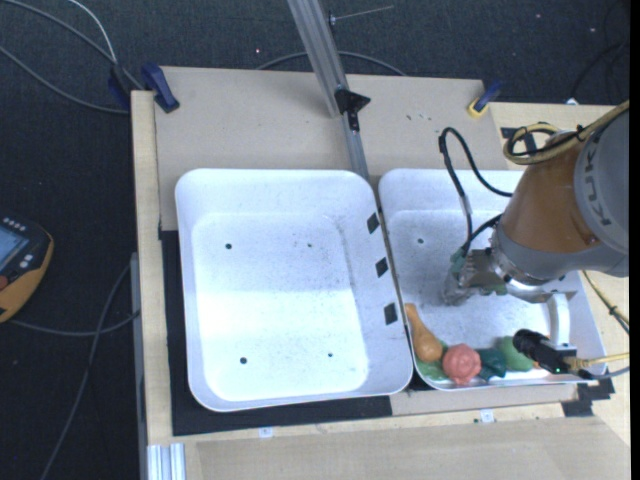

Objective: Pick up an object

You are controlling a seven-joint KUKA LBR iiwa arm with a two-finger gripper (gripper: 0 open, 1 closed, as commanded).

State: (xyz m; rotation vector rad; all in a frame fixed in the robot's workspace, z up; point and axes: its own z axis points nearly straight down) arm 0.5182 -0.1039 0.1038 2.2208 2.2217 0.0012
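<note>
1. Left bin [275, 288]: white, looks like plastic, smooth, faintly speckled with dark flecks; soft sheen on floor.
2. Right bin [425, 218]: same white smooth finish.
3. Bench [250, 118]: pale tan, matt, board-like.
4. Arm [560, 213]: orange band semi-glossy; grey casing smooth.
5. Pink ball [461, 362]: matt, slightly rough.
6. Orange piece [424, 338]: smooth, plastic-looking.
7. Post [315, 33]: bare grey metal, dull.

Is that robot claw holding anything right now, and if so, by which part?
Nothing shows between the tips of the gripper; it is low over the right bin, apart from the toys along the near wall.
</note>
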